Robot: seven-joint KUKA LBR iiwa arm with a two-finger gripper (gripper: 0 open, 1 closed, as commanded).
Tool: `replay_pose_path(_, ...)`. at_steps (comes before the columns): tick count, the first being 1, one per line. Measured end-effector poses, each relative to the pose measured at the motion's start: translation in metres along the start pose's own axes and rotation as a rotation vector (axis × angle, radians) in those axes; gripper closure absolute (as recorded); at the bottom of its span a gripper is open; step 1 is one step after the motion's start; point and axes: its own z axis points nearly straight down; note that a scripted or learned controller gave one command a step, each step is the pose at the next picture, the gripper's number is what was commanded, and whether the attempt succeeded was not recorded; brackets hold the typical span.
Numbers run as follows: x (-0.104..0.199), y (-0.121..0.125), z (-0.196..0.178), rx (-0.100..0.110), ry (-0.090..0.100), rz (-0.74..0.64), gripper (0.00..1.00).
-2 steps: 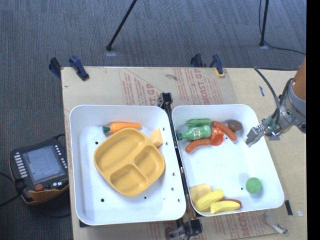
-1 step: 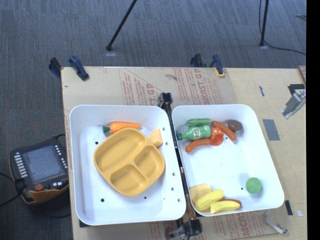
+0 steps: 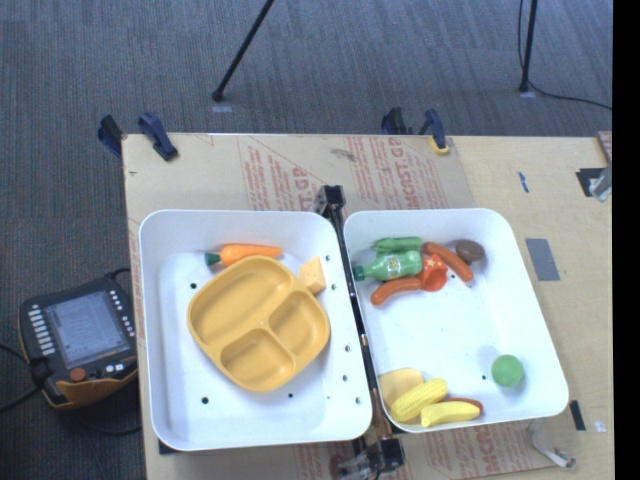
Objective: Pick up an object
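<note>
Two white bins sit side by side on the counter (image 3: 250, 168), a brown board with red print, their smooth, glossy inner rims touching at the middle.

The left bin (image 3: 160, 268) holds three things. One yellow plate (image 3: 258, 335), matte plastic with rounded corners and three compartments, lies turned at an angle near the bin's middle. One carrot (image 3: 245, 253), orange and tapered with a green top, lies just behind the plate. One pale yellow wedge (image 3: 313, 274) touches the plate's back right edge.

The right bin (image 3: 520, 268) holds two clusters and one loner. At the back lie one green bottle (image 3: 390, 265), one green pod (image 3: 398, 243), two orange sausages (image 3: 397, 290), one small red piece (image 3: 433, 276) and one brown lump (image 3: 468, 252), all packed close. At the front lie one ridged yellow corn cob (image 3: 418, 399), one flat yellow disc (image 3: 400, 380) behind it and one curved yellow piece (image 3: 452, 411) beside it. One smooth green ball (image 3: 508, 371) sits apart at the right.

Four blue clamps (image 3: 157, 136) grip the counter's far edge. One grey pendant (image 3: 80, 338) with a screen lies on the carpet (image 3: 100, 48).
</note>
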Motion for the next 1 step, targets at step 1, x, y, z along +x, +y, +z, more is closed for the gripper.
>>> replay_pose_path(1,-0.0707,0.0343,0.0007,0.001,0.001,-0.167,1.0)
